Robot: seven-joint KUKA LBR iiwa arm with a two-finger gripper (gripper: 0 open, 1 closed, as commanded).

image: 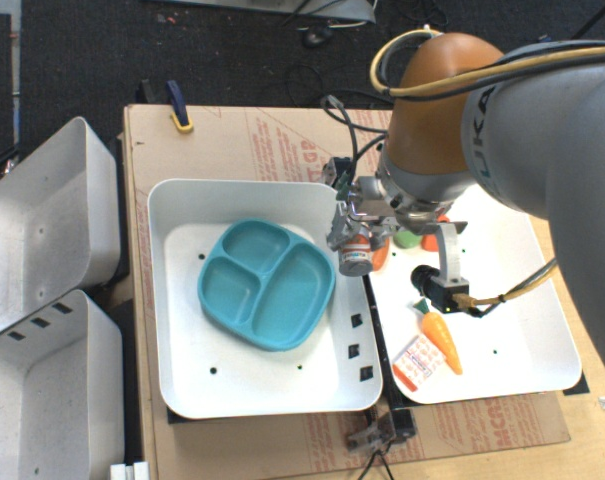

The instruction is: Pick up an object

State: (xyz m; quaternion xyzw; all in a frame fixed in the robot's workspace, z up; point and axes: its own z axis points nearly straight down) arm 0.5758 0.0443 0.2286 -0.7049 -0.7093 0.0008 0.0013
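While the bench (pixel 242 433) stands on dark carpet, a blue plate (pixel 267 283) lies in the left bin (pixel 172 368). A carrot (pixel 444 342) and a packet (pixel 417 360) lie in the right bin (pixel 542 368). The gripper (pixel 357 253) hangs over the seam between the bins; whether it is apart or together I cannot tell.

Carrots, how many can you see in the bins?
1. The carrot lies in the right bin, beside a small red-and-white packet. The arm covers part of that bin, so more could be hidden under it.
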